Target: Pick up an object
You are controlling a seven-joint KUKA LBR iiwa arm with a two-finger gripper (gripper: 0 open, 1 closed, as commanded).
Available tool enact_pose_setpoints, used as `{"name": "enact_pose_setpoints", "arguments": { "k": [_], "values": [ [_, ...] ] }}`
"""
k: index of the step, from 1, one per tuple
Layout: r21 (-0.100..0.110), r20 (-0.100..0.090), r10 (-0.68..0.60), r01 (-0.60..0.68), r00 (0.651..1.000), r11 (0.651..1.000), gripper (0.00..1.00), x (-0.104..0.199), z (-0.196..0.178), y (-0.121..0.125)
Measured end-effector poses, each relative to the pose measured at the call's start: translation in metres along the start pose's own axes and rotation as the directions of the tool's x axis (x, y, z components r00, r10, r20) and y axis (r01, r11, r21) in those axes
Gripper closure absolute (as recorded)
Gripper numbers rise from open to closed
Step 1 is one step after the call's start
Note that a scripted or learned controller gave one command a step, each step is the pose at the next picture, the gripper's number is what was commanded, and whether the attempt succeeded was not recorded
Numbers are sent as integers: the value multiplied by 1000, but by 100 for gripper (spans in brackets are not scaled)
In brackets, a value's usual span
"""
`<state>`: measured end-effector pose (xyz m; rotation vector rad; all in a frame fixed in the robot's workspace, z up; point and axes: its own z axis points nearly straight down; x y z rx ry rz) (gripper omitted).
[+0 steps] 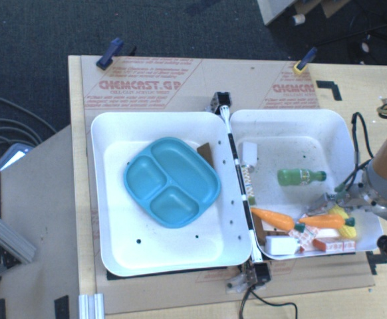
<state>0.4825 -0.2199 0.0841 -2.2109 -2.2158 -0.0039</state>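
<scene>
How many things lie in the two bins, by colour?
Blue: 1, the tray in the left bin.
Green: 1, the bottle in the right bin.
Orange: 2, the carrots.
White: 2, the blocks.
Total: 6 that I can tell apart; the small pieces under the gripper are too jumbled to count.

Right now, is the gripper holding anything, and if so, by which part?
It cannot be told. The gripper sits low in the right bin, at the toy carrots, but no object shows clearly between its fingers.
</scene>
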Motion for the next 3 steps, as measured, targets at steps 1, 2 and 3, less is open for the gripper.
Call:
{"name": "enact_pose_setpoints", "arguments": {
  "k": [1,2,3],
  "values": [
    [-6,6,2,-2,1000,1000,100,-2,-10,1],
    [-8,10,1,-1,1000,1000,100,62,-19,25],
    [-6,9,1,-1,1000,1000,100,145,-99,40]
  ]
}}
